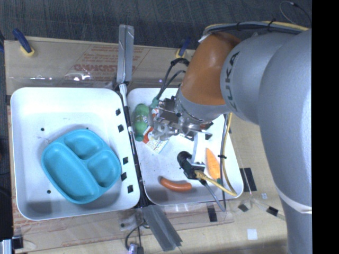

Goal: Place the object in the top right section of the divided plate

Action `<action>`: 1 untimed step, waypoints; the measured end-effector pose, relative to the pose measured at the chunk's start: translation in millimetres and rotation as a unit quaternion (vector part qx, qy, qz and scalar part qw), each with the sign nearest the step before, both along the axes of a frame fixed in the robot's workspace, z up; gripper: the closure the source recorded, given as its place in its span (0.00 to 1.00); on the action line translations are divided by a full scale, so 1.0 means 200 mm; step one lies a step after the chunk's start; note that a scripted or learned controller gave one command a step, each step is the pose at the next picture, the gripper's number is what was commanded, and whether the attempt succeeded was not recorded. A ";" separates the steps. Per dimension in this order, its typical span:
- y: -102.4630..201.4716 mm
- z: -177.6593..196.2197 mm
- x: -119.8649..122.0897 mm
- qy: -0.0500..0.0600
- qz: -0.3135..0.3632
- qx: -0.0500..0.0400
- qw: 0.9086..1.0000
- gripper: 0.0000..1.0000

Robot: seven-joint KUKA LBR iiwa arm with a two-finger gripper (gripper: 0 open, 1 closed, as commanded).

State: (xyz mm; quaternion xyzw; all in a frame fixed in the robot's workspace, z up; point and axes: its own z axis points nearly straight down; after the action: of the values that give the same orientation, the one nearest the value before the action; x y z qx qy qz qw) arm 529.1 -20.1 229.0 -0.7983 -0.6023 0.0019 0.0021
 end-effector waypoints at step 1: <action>0.22 0.05 -0.20 0.000 -0.003 0.000 1.000 1.00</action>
State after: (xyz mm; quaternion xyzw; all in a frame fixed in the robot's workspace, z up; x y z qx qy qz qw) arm 488.2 24.7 238.4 -0.8004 -0.5995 0.0019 0.0015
